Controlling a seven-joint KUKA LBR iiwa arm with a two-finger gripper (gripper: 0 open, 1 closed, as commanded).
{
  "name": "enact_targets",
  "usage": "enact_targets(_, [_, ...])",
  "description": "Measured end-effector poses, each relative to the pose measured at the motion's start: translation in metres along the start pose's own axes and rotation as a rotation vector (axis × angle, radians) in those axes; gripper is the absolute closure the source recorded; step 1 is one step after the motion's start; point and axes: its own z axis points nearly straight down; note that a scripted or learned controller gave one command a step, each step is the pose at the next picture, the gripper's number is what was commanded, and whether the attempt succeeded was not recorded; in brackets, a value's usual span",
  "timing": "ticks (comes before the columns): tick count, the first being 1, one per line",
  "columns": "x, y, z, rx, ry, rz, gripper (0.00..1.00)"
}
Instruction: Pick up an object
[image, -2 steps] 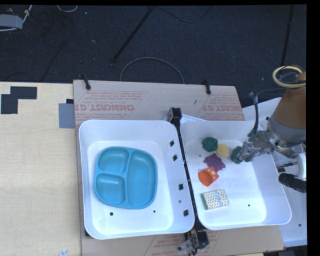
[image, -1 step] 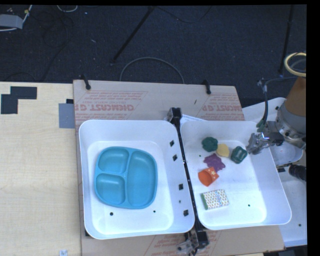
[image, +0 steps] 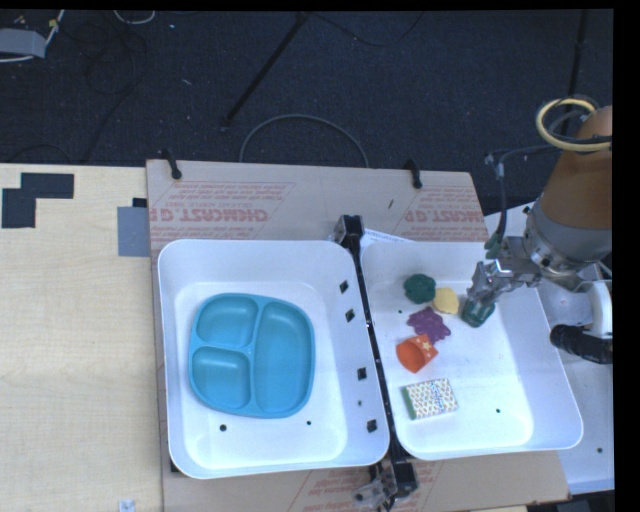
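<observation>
So the claw (image: 478, 312) sits low in the right bin (image: 540, 400), near its far right side. Can't tell whether it's released or clenched. The closest pick is the small rounded yellow piece (image: 446, 301), just beside it toward the divider. The lumpy green one (image: 419, 288), purple blob (image: 428, 323), orange chunk (image: 416, 353) and flat patterned card (image: 430, 398) lie farther along. A blue plastic tray (image: 252, 354) fills the left bin.

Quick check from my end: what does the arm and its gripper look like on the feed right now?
The arm is a thick rounded column, orange-brown above and grey nearer the wrist, with a pale yellowish cable loop at its top. The gripper is small grey metal with a dark greenish tip.
</observation>
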Motion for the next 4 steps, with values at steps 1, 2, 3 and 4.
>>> enact_targets(1, [0.050, 0.003, 0.009, 0.002, 0.002, -0.001, 1.00])
enact_targets(2, [0.101, 0.009, -0.004, 0.000, 0.000, 0.000, 1.00])
enact_targets(3, [0.152, 0.012, 0.006, 0.004, 0.001, -0.001, 1.00])
enact_targets(4, [0.206, 0.027, 0.012, 0.002, 0.000, -0.001, 1.00])
